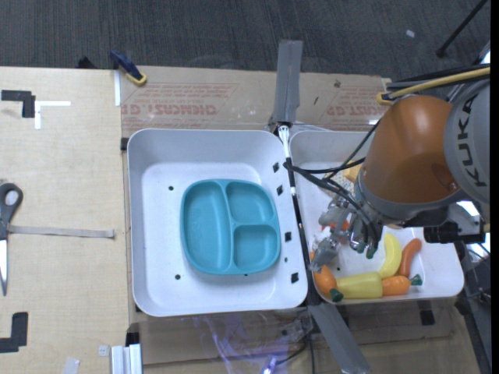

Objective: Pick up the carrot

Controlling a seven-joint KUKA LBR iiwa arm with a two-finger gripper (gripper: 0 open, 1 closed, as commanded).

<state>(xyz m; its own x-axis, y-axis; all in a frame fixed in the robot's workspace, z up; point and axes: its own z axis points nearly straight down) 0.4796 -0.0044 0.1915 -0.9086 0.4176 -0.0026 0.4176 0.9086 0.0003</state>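
Two orange pieces with green ends lie along the front wall of the right bin (448,275). One carrot (322,277) is in the front left corner, and a second carrot-like piece (396,285) lies further right. My gripper (334,241) hangs low over the left part of this bin, just above and behind the corner carrot. Whether it touches the carrot is unclear. The orange wrist band (405,158) hides much of the bin's back part.
A yellow oblong vegetable (359,286) lies between the two orange pieces. A banana (391,254) and a red-orange pepper (411,255) are just behind them. The left bin (148,224) holds a teal divided plate (231,226). Scissors (8,209) lie on the bench at far left.
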